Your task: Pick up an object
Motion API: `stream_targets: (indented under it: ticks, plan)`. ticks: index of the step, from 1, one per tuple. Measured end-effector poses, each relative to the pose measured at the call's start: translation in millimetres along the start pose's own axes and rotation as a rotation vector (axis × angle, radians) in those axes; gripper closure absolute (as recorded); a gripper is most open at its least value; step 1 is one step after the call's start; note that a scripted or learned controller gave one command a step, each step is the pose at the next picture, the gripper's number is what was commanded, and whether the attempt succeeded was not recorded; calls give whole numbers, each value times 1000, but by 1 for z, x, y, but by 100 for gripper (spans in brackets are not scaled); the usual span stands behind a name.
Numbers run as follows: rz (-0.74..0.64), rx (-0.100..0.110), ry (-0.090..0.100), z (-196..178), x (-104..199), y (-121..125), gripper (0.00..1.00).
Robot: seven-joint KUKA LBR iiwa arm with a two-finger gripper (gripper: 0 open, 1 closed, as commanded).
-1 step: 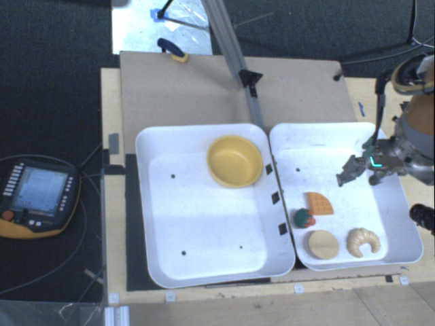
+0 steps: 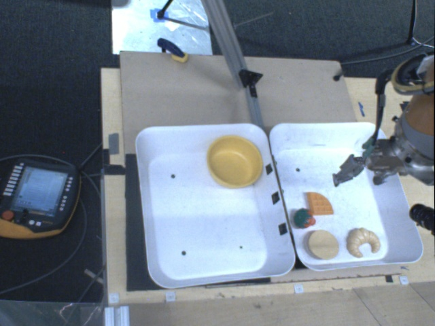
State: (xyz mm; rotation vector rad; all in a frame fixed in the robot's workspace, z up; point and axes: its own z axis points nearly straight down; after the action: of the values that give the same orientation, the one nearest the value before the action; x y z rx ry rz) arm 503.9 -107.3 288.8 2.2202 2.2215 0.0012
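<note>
Down in the lower part of the right bin (image 2: 397, 202), lower right of the frame: orange wedge (image 2: 319, 204), small green-and-red piece (image 2: 302, 217) just left of it, round tan disc (image 2: 321, 244) below, croissant (image 2: 363, 241) beside the disc. Any of the four up for grabs. Above them, hanging over bare white floor mid-right of the frame, gripper (image 2: 344, 173), carrying nothing, tip aimed down and left; whether spread or pinched, cannot tell from this angle. Looks like the approach step, no grasp made yet. Next move, by the look of it: down and slightly toward the bottom of the frame to reach the wedge, nearest target. Over in the left bin (image 2: 153, 182), yellow bowl (image 2: 235, 161) near the upper right corner, well apart from the action. Far left on the dark floor, teach pendant (image 2: 37, 197).
</note>
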Motion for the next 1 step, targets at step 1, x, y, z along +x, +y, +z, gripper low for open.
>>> stream_targets:
  ticks: [1]
  plan:
    - [1,3,0,44,-3,6,0]
